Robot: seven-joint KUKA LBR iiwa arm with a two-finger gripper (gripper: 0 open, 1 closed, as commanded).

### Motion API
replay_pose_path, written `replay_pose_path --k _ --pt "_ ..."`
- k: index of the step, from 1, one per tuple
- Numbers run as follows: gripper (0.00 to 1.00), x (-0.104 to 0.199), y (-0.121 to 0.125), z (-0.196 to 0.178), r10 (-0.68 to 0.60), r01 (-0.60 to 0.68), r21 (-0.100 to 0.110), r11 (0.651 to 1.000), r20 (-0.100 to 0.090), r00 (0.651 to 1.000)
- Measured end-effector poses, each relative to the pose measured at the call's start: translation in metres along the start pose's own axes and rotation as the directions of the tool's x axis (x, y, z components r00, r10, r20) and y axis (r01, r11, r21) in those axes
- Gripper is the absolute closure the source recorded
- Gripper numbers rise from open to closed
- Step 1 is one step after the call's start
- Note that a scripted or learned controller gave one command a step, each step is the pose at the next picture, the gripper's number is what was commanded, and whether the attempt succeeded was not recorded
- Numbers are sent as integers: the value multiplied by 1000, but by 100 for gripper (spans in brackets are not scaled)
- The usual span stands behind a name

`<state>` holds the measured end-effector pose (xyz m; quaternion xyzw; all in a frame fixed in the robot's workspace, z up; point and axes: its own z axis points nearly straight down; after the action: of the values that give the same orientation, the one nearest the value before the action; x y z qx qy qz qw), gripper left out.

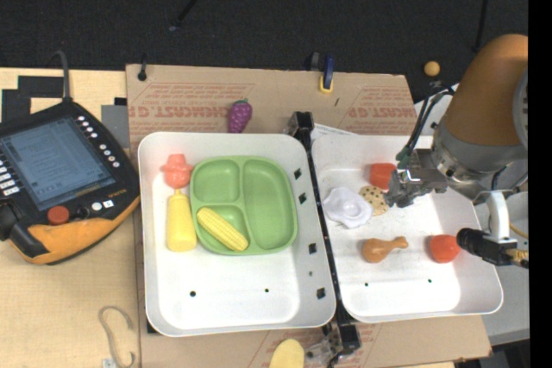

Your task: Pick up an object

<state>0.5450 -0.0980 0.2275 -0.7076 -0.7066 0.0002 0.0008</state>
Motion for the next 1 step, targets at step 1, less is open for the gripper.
replay_pose_path --k 1 --pt "100 54 32 -3 -6 6 -1 1000 -2 1000"
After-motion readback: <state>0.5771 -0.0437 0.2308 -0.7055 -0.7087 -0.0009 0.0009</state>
